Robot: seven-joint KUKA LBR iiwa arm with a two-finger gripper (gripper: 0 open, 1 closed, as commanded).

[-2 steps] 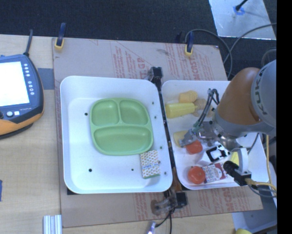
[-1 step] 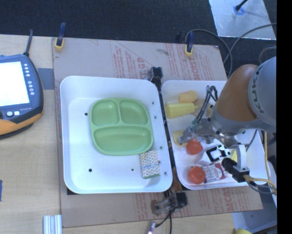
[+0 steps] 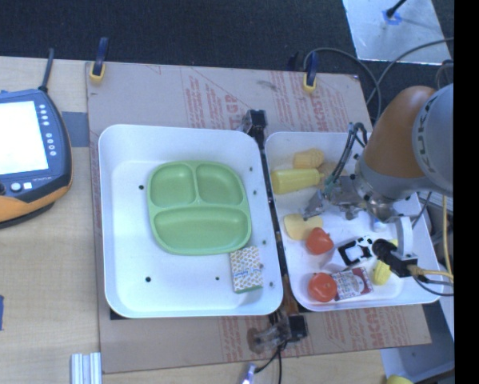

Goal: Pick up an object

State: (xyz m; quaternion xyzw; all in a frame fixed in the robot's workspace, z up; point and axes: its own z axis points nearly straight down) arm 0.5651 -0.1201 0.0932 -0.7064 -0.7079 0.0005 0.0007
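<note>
In the right bin (image 3: 343, 142), the tool (image 3: 317, 207) sits just beside a pale yellow piece (image 3: 293, 226); grip state unclear.

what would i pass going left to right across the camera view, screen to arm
touchscreen pendant → green divided plate → long yellow block → robot arm

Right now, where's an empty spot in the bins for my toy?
The left bin has bare white floor left of the green plate and along the near rim, beside the small packet. The right bin is crowded with yellow pieces and red pieces.
</note>
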